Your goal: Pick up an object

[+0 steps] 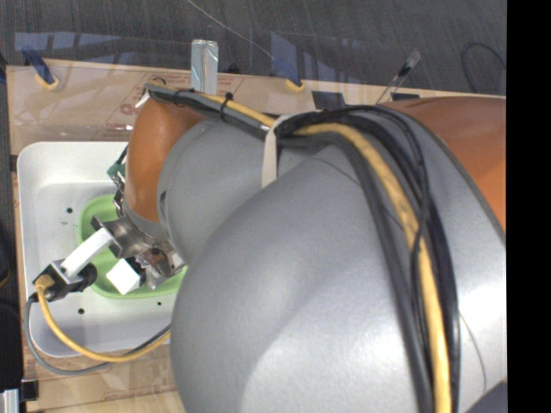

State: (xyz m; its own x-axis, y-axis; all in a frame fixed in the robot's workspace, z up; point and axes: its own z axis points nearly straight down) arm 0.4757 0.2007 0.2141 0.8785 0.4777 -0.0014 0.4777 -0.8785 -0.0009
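We saw the gripper (142, 261) low in the shallow white left bin (43, 175), directly over a flat light-green plastic object (95, 218); jaw state: cannot tell.

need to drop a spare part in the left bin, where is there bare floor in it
Bare floor shows in the shallow white left bin along its far-left corner, between the rim and the green round plastic object, and along the near-left edge, bordered by the looping yellow cable. The middle is crowded: the green object, the claw and the big grey arm cover it.
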